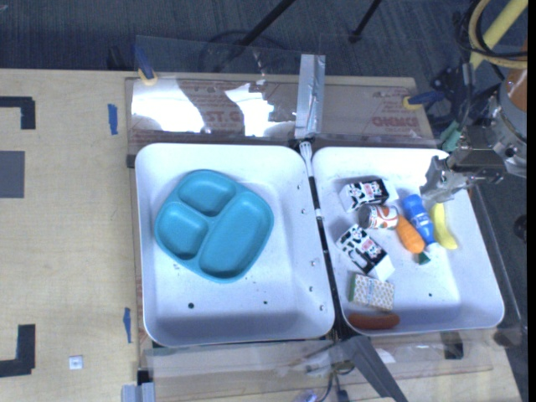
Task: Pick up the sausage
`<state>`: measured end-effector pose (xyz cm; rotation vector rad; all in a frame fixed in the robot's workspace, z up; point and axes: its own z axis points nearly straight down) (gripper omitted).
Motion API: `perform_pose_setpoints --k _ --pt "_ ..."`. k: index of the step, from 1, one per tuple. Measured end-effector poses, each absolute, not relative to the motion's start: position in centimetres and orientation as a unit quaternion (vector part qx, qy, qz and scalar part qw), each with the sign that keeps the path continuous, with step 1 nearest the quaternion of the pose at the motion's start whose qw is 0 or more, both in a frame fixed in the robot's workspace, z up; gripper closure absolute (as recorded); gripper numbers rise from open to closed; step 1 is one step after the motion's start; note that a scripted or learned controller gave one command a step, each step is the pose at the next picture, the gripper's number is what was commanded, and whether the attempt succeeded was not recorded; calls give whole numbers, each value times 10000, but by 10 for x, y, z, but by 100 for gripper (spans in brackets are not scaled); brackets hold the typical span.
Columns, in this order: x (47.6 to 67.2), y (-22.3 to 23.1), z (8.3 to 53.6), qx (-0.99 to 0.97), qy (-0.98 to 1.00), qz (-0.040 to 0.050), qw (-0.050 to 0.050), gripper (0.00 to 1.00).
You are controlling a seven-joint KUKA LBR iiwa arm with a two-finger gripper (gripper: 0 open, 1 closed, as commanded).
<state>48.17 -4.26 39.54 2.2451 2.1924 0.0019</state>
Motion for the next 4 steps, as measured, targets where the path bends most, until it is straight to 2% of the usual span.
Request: perform_pose_setpoints --k 1,4 --pt "480 -74 435 7011 7131 2 13 100" --pt "485 -71 466 6982 7159 17 69 100"
